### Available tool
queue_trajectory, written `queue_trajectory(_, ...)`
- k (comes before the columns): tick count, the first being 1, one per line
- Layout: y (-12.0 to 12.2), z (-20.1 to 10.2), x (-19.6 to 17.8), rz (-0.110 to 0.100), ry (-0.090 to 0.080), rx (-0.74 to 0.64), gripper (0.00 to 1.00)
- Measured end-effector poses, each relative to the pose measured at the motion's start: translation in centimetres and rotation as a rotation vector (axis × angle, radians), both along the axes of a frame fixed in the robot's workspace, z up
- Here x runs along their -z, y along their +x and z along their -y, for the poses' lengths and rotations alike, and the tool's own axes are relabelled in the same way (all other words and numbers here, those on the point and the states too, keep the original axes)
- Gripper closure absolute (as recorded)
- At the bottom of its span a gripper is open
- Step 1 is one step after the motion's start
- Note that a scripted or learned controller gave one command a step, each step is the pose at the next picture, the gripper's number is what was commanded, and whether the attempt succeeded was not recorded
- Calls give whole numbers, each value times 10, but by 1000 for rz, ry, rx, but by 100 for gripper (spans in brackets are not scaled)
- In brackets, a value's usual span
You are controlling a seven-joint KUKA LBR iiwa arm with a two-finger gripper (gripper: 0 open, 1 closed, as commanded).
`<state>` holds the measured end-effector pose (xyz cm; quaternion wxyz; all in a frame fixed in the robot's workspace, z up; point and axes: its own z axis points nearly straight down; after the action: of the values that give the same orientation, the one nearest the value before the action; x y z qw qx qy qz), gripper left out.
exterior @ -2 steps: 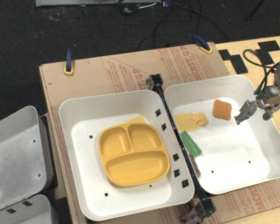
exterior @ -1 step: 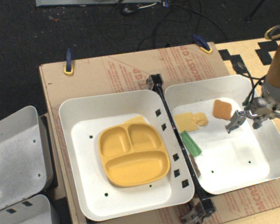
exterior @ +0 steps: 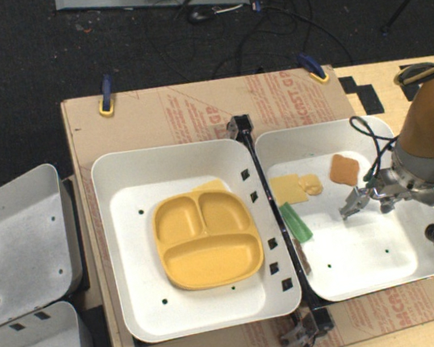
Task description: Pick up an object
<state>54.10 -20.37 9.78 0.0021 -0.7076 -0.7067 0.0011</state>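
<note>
hovering low in the right bin (exterior: 394, 263), the claw (exterior: 356, 205) has its fingers spread a little with nothing between them, while the orange block (exterior: 344, 169) lies just beyond it, toward the desk's far edge.

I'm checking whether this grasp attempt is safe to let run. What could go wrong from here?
The gripper hovers over bare floor of the right bin, so closing here would likely grab nothing. The orange block sits just behind it and could get knocked toward the bin wall. The green object lies tight against the divider between the bins, leaving little room on that side.
</note>
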Motion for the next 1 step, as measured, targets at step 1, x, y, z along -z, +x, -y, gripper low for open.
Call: queue_trajectory(1,2,0,-14,6,-2,-1,100)
